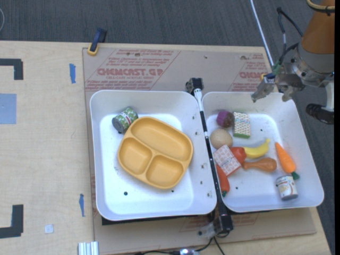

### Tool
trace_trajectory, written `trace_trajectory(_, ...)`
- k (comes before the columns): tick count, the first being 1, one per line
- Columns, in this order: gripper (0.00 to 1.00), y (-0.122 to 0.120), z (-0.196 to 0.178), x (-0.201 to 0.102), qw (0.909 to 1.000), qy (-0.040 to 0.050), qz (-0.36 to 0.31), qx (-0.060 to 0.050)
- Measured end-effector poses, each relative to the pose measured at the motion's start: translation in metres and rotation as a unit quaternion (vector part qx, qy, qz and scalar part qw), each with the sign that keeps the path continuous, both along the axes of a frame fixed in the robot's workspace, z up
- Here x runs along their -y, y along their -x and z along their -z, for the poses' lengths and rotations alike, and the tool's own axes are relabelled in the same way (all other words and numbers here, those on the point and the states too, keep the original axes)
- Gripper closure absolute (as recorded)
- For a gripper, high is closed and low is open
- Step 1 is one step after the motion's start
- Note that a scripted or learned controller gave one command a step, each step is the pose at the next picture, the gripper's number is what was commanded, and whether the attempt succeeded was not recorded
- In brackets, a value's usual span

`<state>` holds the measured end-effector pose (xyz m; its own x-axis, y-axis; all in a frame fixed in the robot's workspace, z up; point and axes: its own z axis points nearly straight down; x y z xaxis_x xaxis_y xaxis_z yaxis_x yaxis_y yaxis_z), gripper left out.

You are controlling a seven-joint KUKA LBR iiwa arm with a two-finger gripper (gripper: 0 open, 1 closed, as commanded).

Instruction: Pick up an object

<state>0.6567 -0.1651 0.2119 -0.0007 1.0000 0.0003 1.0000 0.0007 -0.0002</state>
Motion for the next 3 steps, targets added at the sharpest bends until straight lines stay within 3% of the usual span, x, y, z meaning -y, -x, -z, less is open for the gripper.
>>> trace_trajectory(1,0.00,0.020,0.113,-0.009,1.0000,0.0009,0.000,0.004)
trace_trajectory(2,0.00,0.052,0.123,-0.043,1.0000,0.0040,0.002,0.006)
trace_trajectory(3,1.00,0.053,0.116,-0.047,1.0000,0.0015,0.001,0.003)
